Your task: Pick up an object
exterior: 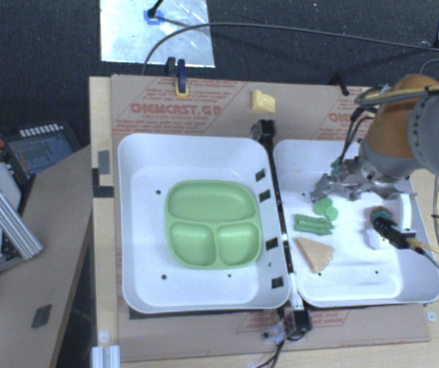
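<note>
Green divided plate [210, 223] in left bin [139, 159], green toy pieces [316, 217] and tan wedge [316, 253] in right bin [415, 286], gripper [331, 188] just above green pieces, grip state unclear

fixed overhead camera, slanting down on both bins [204, 148].

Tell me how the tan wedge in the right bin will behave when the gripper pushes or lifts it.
The tan wedge lies flat on the right bin, so it will probably slide rather than roll. Its thin, tapered shape suggests it is light. The low profile may leave the gripper little to pinch from above.
</note>
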`<action>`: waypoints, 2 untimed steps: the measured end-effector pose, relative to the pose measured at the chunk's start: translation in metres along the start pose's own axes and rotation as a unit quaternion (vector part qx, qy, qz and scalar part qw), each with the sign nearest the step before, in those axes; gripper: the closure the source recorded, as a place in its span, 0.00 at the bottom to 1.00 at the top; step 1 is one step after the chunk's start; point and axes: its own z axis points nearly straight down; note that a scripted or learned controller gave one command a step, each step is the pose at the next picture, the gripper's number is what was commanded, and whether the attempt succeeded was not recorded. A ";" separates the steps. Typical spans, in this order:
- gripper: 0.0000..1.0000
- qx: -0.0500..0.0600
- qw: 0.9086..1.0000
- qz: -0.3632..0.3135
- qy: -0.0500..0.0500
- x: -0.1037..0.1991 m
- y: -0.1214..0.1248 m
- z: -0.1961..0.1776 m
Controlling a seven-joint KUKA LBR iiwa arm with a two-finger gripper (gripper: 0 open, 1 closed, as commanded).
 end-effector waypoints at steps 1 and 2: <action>1.00 -0.003 1.000 0.000 -0.001 -0.001 0.002 -0.014; 1.00 -0.005 1.000 0.001 -0.001 -0.007 0.000 -0.077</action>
